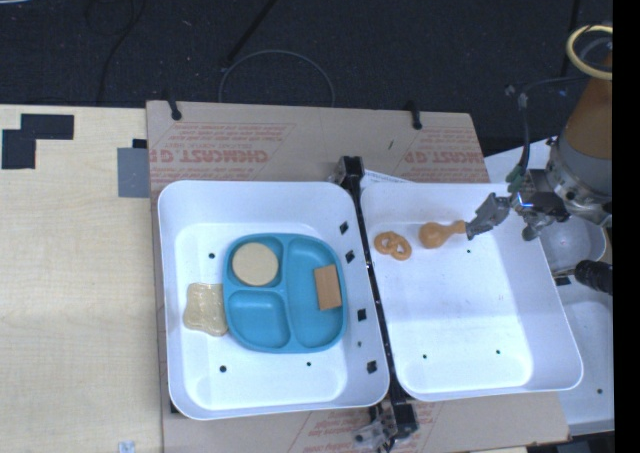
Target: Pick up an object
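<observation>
though small, tan spoon-shaped object [440,234]

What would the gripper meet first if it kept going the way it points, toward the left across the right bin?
Probably the tan spoon-shaped piece just off the gripper, then the pretzel; its height over them is unclear.

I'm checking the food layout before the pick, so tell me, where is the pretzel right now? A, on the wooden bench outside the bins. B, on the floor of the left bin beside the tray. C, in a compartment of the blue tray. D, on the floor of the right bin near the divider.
D: the pretzel lies on the floor of the right bin, close to the divider, not on the blue tray.
</observation>
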